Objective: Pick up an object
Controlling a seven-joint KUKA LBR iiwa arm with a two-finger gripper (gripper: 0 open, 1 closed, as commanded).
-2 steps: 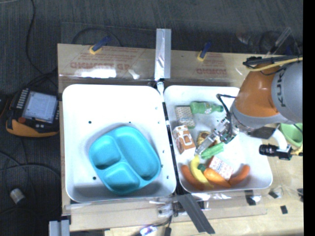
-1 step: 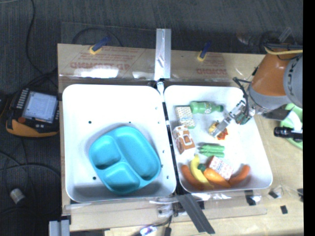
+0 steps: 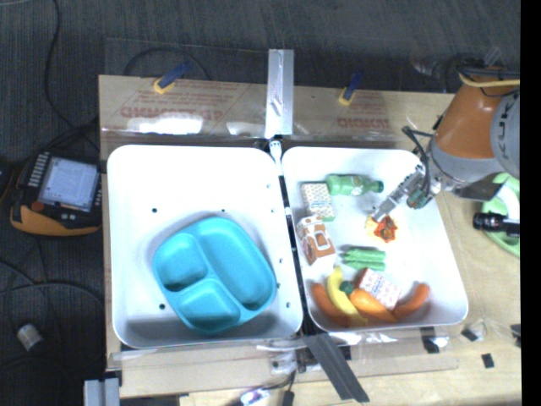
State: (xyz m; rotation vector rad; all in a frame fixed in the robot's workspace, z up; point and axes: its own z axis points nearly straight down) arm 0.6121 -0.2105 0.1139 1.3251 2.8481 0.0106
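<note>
The right bin (image 3: pixel 448 260) holds several toy foods. A small red-orange piece (image 3: pixel 385 228) lies near its middle right. My gripper (image 3: pixel 382 214) reaches in from the right on the grey arm (image 3: pixel 473 138) and hangs just above and touching that piece's upper edge. Around it are a green bottle (image 3: pixel 353 184), a checkered carton (image 3: pixel 317 200), a brown and white carton (image 3: pixel 315 239) and a green vegetable (image 3: pixel 365 256). At the front lie a banana (image 3: pixel 338 290), a red and white box (image 3: pixel 380 288), a carrot (image 3: pixel 365 303) and an orange sausage (image 3: pixel 414 298).
A blue divided plate (image 3: pixel 215 273) sits in the left bin (image 3: pixel 135 184). A metal divider post (image 3: pixel 280 91) stands behind the seam between the bins. A small screen device (image 3: pixel 59 189) lies on the floor at the left. Green items (image 3: pixel 507 218) rest on the bench at the right.
</note>
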